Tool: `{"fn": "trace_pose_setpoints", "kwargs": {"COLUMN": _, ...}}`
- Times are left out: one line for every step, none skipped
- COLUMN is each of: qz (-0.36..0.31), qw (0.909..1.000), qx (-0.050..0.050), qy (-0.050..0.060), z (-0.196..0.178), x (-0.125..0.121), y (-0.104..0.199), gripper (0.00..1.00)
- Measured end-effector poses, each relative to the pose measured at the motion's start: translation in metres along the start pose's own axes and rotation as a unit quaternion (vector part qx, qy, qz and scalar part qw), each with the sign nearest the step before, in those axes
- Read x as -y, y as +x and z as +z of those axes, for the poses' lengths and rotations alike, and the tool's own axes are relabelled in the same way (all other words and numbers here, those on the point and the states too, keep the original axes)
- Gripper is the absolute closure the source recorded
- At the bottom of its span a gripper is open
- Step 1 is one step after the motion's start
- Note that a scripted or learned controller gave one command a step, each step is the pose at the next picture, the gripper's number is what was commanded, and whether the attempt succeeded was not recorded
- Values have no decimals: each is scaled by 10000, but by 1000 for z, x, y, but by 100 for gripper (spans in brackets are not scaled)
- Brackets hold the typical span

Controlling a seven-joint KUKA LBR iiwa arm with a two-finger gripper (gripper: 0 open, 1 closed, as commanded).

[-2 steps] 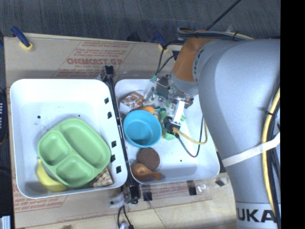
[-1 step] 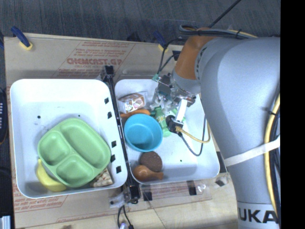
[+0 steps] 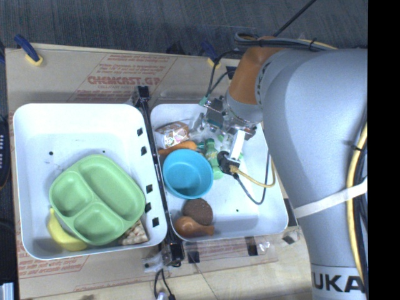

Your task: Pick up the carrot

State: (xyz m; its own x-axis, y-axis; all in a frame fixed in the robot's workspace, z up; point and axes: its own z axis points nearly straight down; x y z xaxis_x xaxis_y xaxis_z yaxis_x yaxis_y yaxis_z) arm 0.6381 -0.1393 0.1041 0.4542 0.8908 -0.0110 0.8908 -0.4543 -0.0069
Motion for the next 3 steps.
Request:
{"fn": "trace_pose_setpoints", "kwargs": {"qz": 327, "qw": 9994, "qx": 87, "qy": -38, "z": 7, "x": 9, "y": 18, "gripper": 0}}
{"fn": "trace_pose_setpoints", "kwargs": {"qz": 263, "qw": 9996, "qx": 60, "qy": 10, "z": -1, "x": 10, "y": 22, "gripper": 100}}
{"fn": "trace_pose_setpoints", "kwargs": {"qz": 1015, "qw": 9948, "qx": -32, "qy": -13, "z": -103, "x": 24, "y": -1, "gripper": 100}}
